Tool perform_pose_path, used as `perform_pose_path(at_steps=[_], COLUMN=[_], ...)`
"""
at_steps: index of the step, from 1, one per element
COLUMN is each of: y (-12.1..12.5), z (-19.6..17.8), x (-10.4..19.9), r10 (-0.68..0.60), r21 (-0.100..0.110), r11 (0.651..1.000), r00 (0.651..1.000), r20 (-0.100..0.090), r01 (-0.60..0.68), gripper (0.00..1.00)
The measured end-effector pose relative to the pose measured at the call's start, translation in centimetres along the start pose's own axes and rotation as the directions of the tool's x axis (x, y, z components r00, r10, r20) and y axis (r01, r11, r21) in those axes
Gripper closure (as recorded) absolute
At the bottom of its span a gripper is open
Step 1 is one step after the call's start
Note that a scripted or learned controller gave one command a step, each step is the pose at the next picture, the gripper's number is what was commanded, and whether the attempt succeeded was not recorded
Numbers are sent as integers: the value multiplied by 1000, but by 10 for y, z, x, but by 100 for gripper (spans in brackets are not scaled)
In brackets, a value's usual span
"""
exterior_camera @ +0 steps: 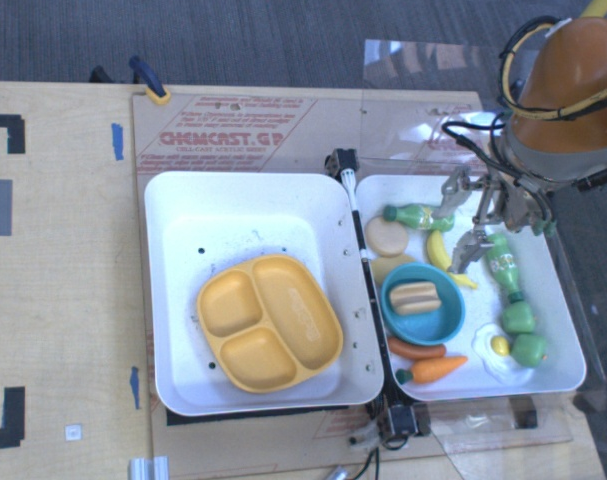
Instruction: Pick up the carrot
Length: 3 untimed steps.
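Pincer (pixel 480 218) hangs over the right bin's (pixel 568 368) far half, metal fingers spread apart, nothing between them, just above a banana (pixel 439 249) and green bottle (pixel 503 265). The carrot (pixel 435 369) lies at the near edge, well apart, smooth and tapered, long axis roughly left-right, tip rightward, beside a blue bowl (pixel 423 320).

Orange carrot (pixel 438 369), blue bowl (pixel 423 320), yellow divided plate (pixel 270 322) (plain), white bins (pixel 253 198)
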<state>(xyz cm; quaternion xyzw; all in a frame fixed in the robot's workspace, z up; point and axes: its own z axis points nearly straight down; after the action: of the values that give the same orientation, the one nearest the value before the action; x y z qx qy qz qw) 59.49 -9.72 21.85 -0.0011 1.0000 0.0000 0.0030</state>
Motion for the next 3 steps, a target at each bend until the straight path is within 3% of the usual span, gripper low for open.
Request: perform_pose_path(at_steps=[1,2,3], y=[-3,5,-33], z=[42,86,122], x=[99,116,35], r10=[60,113,300], r21=[0,-1,-3], r11=[998,994,954], r00=[998,994,954], r20=[-7,-9,21], r01=[-60,-113,-300], gripper=[0,0,0])
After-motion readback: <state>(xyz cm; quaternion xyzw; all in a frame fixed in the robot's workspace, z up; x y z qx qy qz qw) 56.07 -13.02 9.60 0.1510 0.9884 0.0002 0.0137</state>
